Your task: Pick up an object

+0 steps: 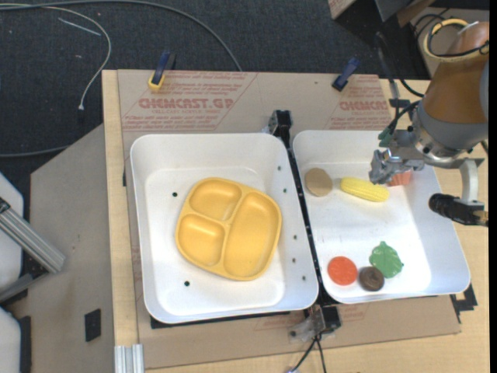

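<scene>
The right bin (435,231) holds several toy foods. A yellow corn cob (365,189) lies near its back, with a tan round piece (318,182) to its left. My gripper (383,171) hangs low over the bin's back, just above the corn's right end. A small orange-red item (401,179) peeks out from behind the gripper on its right, mostly hidden. Near the bin's front lie a red tomato (342,270), a brown round piece (372,279) and a green leafy piece (386,258).
The left bin (147,162) holds a yellow divided plate (229,228). A black divider clamp (280,121) sits between the bins at the back. The grey arm with its orange band (458,84) comes in from the right, and a black part (454,207) juts over the right bin's edge.
</scene>
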Controlling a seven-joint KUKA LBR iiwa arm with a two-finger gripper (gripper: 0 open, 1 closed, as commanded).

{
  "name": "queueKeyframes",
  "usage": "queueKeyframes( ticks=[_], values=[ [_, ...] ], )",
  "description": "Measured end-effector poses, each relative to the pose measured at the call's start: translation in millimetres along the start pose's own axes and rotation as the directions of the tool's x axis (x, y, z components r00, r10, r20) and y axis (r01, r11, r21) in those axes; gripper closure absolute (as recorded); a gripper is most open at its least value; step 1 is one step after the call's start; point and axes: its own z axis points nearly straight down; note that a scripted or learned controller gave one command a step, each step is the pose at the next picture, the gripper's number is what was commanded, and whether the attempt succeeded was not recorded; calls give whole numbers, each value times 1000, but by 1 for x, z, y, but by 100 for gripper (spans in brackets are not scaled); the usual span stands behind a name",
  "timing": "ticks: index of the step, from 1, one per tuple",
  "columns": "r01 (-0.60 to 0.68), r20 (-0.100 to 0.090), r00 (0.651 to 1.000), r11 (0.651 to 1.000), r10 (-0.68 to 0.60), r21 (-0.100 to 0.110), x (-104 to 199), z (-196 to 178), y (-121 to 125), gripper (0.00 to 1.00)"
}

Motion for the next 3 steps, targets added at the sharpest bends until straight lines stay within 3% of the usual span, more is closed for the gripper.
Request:
queueKeyframes(
  ticks=[1,3],
  values=[
    [1,-1,1000,1000,-1,3,0,-30,1,100],
    [5,-5,1000,1000,-5,10,100,-31,-23,100]
  ],
)
